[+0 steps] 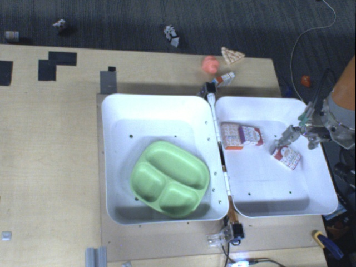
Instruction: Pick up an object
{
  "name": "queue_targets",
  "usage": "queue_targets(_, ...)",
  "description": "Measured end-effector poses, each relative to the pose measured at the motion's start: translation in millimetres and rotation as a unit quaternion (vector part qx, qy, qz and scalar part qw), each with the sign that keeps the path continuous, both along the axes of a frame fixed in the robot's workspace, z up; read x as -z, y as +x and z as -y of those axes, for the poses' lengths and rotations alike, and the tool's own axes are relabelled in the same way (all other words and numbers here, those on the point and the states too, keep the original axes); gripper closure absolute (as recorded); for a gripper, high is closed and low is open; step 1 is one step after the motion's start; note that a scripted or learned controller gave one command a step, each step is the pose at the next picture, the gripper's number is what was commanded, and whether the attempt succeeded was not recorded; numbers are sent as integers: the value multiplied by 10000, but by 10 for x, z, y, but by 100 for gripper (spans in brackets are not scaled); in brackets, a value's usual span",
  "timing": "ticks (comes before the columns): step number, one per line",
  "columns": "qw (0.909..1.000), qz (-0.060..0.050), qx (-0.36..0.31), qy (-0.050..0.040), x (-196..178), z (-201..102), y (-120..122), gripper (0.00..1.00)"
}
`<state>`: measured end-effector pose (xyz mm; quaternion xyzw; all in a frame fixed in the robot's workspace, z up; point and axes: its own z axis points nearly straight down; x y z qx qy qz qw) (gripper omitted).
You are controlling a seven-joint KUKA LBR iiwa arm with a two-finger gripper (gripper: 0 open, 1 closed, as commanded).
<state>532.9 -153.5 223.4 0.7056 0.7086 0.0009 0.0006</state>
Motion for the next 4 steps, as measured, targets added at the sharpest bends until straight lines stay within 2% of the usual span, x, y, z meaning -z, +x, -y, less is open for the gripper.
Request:
queue_targets(1,10000,37,2,-5,1366,-516,196,0)
queue_targets(2,10000,67,5,-10,1249,-517,214,100)
queue_targets(3,10000,22,-7,-7,73,-296,910,100)
queue_targets(4,10000,10,-8,-6,81,-297,904,0)
